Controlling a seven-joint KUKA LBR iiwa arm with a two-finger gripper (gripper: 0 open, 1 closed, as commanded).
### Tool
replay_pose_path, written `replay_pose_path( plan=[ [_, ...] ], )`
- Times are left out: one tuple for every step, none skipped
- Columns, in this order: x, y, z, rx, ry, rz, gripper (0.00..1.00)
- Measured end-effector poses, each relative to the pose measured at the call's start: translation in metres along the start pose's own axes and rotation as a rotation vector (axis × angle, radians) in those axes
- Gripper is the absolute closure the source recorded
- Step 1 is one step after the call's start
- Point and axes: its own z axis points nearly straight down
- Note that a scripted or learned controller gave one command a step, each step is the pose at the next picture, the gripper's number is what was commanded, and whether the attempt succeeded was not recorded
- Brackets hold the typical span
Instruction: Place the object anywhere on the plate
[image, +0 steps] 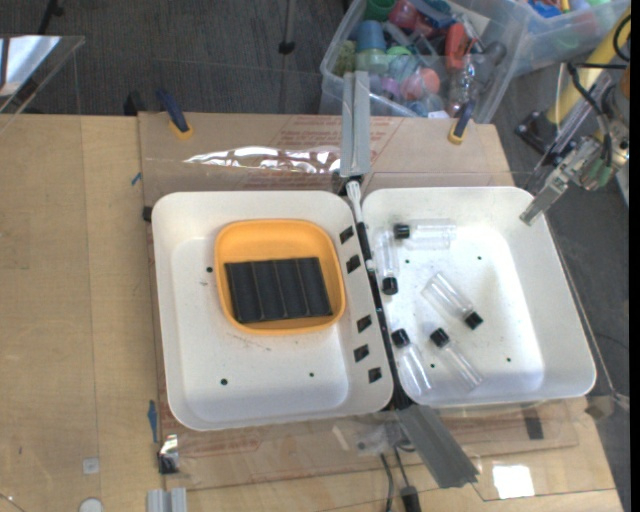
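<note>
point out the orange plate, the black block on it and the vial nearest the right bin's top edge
plate (232, 240): camera view, on its bare orange rim, upper left corner
black block (278, 289): camera view, on the middle of its ribbed top
vial (424, 234): camera view, on its clear body, beside its black cap

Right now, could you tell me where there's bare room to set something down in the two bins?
Left bin: bare floor in front of the plate and on its left. The plate's rim is free around the black block. Right bin: crowded with vials at left and middle; bare along its right side.
</note>
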Motion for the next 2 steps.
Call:
replay_pose_path(
  plan=[
    [0.0044,-0.0029,-0.0046,0.002,0.004,-0.038,0.0],
    [0.0042,-0.0029,-0.0105,-0.001,0.001,-0.392,0.0]
  ],
)
